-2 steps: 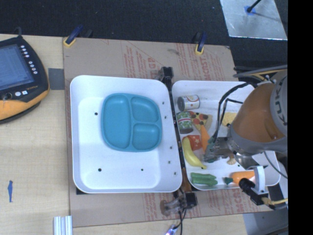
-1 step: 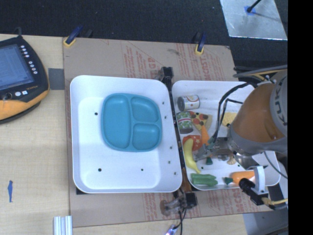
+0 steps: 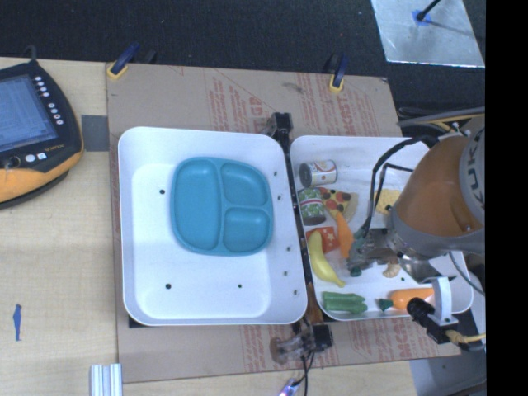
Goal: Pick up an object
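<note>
the arm (image 3: pixel 437 196) hangs low over the right bin (image 3: pixel 363 151), where toy food is crowded together: a banana (image 3: pixel 320 261) touching a carrot (image 3: pixel 342 231), a can (image 3: pixel 318 172) beyond. a closing hand (image 3: pixel 360 258) could nudge neighbours or pinch two; how far open it is, i cannot tell

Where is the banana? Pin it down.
The banana lies in the right bin, by its left wall, beside the orange carrot and above the green vegetable.
</note>
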Controlling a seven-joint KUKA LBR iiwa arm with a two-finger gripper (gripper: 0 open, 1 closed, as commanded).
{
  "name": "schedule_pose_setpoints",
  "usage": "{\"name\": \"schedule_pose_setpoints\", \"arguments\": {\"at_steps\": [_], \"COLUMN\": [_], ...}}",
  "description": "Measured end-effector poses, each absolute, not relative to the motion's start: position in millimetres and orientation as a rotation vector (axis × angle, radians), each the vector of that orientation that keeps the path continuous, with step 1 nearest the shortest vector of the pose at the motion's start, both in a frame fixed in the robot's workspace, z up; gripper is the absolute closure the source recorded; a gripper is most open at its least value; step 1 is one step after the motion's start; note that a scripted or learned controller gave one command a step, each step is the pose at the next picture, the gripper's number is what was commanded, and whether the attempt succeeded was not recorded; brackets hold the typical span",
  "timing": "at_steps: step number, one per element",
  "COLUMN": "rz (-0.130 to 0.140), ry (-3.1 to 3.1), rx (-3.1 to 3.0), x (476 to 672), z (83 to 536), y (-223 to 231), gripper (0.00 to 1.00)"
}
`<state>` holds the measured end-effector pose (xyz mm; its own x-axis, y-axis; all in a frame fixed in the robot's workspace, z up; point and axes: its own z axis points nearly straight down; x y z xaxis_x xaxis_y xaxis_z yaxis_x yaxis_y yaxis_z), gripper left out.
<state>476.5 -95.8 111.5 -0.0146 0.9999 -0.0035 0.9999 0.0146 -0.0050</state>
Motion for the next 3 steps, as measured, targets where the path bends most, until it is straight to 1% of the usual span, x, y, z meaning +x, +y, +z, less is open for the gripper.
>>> {"name": "schedule_pose_setpoints", "arguments": {"at_steps": [1,2,3], "rz": [0.010,0.006,0.006], "ry": [-2.237,-2.225,-2.227], "rx": [-2.205,-2.211,-2.214], "x": [476.4,475.2,475.8], "z": [111.2,91.2,92.1], "y": [-95.8,-105.9,-94.3], "gripper": [0.00,0.00,0.00]}}
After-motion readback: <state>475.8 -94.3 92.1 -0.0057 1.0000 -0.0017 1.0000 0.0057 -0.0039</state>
